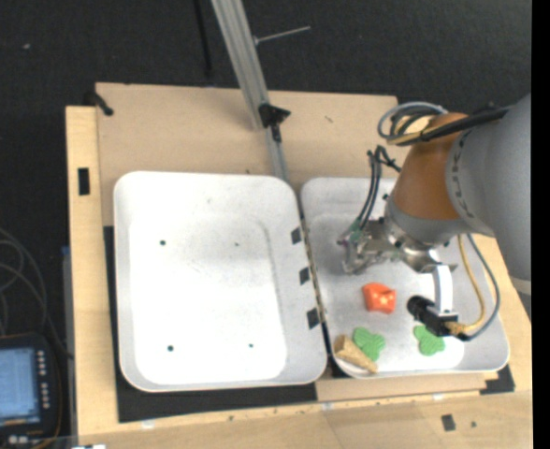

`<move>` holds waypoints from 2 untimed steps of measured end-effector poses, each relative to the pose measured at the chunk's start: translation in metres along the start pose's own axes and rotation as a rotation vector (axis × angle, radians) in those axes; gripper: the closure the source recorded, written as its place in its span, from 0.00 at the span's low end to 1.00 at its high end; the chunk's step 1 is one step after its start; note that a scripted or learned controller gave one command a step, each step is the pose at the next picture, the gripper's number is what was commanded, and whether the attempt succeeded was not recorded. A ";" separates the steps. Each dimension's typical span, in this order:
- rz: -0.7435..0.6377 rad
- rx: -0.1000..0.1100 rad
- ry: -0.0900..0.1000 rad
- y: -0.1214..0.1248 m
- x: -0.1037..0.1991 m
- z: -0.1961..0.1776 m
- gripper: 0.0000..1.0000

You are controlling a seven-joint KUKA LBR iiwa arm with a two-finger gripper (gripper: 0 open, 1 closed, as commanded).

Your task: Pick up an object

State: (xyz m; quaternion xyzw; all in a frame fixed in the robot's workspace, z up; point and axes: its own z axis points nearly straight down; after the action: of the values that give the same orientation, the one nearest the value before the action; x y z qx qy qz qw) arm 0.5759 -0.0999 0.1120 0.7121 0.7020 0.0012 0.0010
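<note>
In the right bin (336, 204) lie an orange-red object (380, 296), a green piece (369, 342) near the front edge, a second green piece (429, 341) further right, and a tan wedge (354, 352) against the first green piece. My gripper (354, 252) hangs low over the bin's middle left, just up and left of the orange-red object. Nothing shows held in it.
The left bin (135, 213) sits beside the right one, joined by dark clips (305, 274) along the shared edge. A slanted metal rail (242, 54) rises behind the bins. The arm's grey and orange wrist (434, 181) covers the right bin's back right part.
</note>
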 end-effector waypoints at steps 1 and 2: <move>-0.011 -0.001 -0.001 -0.001 0.002 -0.044 1.00; -0.017 -0.005 -0.001 0.008 0.008 -0.103 1.00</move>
State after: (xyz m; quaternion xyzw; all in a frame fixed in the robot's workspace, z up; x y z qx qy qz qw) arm 0.5838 -0.0923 0.2154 0.7061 0.7081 0.0025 0.0032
